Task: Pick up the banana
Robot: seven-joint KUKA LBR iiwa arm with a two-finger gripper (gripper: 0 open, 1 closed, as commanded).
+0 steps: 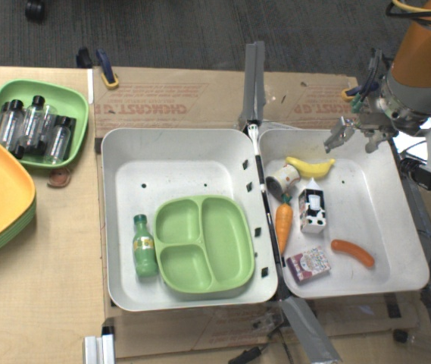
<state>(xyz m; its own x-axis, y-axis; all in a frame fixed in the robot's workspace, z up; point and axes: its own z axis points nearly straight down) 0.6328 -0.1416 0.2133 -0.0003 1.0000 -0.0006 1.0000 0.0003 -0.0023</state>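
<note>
Right bin [397, 279], near to far: purple carton [308, 265], sausage [353, 252], carrot [283, 227], cow-print milk carton [313, 210], then banana [310, 166] lying toward the far wall, unheld; gripper [354, 136] above the far rim, fingers spread apart, gripping nothing.

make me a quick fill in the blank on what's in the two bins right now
1. The banana lies in the ____ bin.
2. The divided tray in the left bin is ____ in colour.
3. Left of the tray stands a green ____.
4. The carrot lies along the right bin's ____ wall.

Missing words: right; green; bottle; left
</note>
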